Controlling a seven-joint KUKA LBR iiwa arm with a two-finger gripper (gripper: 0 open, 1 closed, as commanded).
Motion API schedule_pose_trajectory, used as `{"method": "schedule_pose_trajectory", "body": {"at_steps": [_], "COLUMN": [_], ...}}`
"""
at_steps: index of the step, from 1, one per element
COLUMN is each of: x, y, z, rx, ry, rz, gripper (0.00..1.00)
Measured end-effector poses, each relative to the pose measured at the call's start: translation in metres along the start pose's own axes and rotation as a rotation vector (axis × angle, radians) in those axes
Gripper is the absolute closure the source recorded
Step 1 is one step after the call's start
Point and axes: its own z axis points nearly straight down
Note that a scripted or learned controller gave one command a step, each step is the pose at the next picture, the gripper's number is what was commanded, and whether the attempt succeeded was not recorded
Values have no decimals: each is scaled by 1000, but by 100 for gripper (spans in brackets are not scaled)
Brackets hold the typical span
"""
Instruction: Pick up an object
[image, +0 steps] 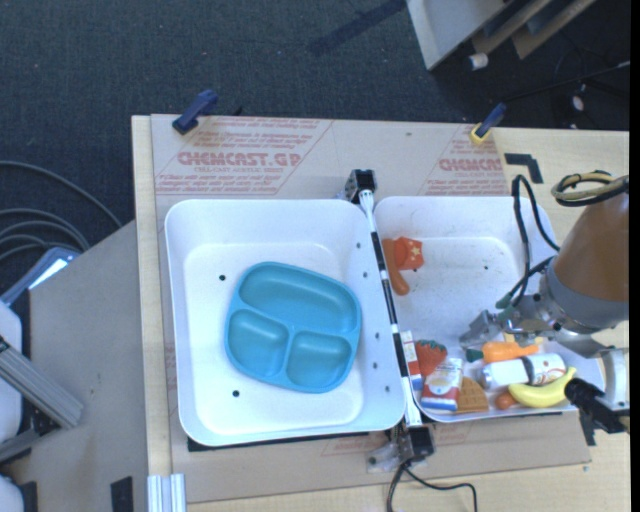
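Observation:
The right bin (450, 225) holds a pile of toy food along its near edge. There lie a yellow banana (542, 392), a white bottle (526, 371), an orange carrot-like piece (506, 350), a red strawberry-like piece (430, 353), a small packet (445, 379) and a brown cracker (471, 398). An orange piece (402, 257) lies apart at the bin's far left. My gripper (488, 325) hangs low over the bin's right half, just above and left of the carrot-like piece. I see nothing held in it.
The left bin (190, 300) carries a blue divided plate (293, 326). A black divider rail (378, 270) runs between the bins. The arm's orange band (600, 250) and grey wrist cover the right bin's right side. Cables loop above the wrist.

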Motion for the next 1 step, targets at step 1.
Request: {"method": "schedule_pose_trajectory", "body": {"at_steps": [1], "x": [-10], "y": [79], "z": [53], "rx": [-2], "ry": [-1], "rz": [-1], "gripper": [0]}}
